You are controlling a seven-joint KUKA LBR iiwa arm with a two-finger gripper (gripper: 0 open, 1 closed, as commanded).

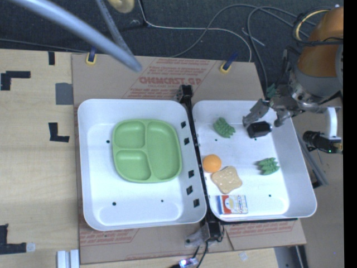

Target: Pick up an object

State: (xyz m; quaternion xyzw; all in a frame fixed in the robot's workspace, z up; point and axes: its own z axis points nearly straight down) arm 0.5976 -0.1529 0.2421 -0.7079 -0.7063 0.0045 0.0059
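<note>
Currently gripper (257, 120) positioned over right bin (293, 149), near back edge; jaws spread, nothing gripped. Candidate objects: green piece (223, 127) just beside, orange ball (211, 163) touching bread slice (226, 179) near divider. Risk judged: descent onto bare floor, empty closure.

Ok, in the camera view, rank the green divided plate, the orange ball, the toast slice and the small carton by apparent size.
1. green divided plate, by far the largest.
2. toast slice and small carton: they look alike, so I won't rank them.
3. orange ball, smallest.
</note>
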